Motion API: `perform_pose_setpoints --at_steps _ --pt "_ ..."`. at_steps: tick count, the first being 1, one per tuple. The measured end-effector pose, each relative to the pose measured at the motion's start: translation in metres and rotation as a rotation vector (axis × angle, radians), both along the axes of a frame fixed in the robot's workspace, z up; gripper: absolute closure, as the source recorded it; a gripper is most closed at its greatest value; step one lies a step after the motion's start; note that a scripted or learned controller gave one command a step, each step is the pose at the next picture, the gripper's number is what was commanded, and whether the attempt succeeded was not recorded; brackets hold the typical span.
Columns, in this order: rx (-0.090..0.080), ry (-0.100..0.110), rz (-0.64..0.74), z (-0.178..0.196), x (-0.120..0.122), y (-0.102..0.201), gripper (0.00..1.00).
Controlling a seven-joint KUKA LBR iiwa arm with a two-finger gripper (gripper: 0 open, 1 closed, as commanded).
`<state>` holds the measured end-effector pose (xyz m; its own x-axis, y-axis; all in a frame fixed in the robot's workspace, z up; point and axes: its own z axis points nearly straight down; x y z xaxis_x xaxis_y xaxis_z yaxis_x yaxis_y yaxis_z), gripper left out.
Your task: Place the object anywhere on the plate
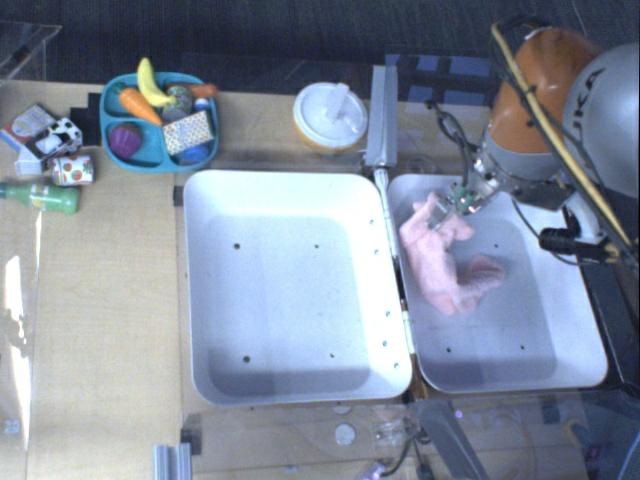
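Over right bin: gripper hanging at top edge of pink cloth, touching it; grip state impossible to tell. Cloth lying bunched in bin's upper left. Placing not done: lifting, carrying, setting on plate all remaining.

Pink soft toy, possibly plush, lying crumpled in right bin, upper-left area.

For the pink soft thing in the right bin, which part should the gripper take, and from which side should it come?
Probably the raised upper end of the pink cloth-like object, where the gripper sits now. Come straight down from above: the object lies limp and crumpled on the floor of the right bin, so its bunched folds give the fingers something to pinch, while its flatter parts offer little.
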<state>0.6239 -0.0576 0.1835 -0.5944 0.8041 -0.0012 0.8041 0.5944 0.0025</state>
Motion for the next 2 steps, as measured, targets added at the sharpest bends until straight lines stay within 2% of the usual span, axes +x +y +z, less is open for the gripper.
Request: perform_pose_setpoints --at_steps 1,2 --pt "-0.001 -0.002 0.006 0.041 0.002 0.002 1.00" --pt "-0.001 -0.002 0.408 0.033 0.006 0.061 1.00"
